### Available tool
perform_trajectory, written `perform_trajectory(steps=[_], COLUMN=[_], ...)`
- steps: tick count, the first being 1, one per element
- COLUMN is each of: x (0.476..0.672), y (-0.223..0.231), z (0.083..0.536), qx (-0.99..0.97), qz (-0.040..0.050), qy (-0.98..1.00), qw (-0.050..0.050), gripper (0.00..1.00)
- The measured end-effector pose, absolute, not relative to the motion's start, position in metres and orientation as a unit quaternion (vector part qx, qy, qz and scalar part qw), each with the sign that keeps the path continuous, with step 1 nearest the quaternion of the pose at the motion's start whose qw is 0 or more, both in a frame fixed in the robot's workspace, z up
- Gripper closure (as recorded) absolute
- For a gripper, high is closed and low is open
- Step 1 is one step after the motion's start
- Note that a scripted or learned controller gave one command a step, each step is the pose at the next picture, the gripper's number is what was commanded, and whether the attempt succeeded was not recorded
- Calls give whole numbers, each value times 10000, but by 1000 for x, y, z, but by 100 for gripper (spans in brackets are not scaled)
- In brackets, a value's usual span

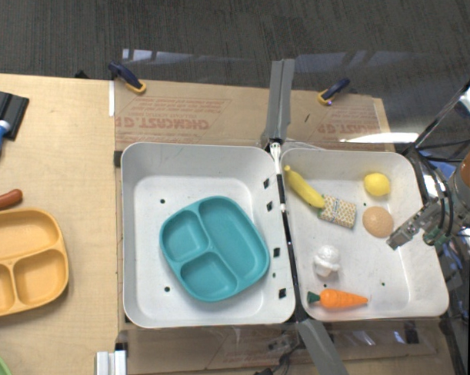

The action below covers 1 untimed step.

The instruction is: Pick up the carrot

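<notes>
Orange toy carrot w/ green stub (337, 299) lies flat at the near edge of the right shallow white bin (424, 293), untouched.
We see the two-finger gripper (407, 232) at that bin's right wall, near the tan egg (378, 222), well apart from the carrot; can't tell if it's wide or narrow.

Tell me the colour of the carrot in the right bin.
The carrot is orange with a small green stem end pointing left, as the camera view shows.

Overhead, slanted, apparently distant: both bins (134, 218).
</notes>
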<state>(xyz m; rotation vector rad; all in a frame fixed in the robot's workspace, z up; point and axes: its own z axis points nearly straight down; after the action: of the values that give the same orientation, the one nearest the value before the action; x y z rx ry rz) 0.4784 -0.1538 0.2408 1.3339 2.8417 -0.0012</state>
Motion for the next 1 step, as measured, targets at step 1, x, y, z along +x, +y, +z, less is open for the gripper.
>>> perform_trajectory(steps=[1], x=[492], y=[-46], z=[246], qx=[4271], qz=[-2], qy=[9042], qw=[6], gripper=[100])
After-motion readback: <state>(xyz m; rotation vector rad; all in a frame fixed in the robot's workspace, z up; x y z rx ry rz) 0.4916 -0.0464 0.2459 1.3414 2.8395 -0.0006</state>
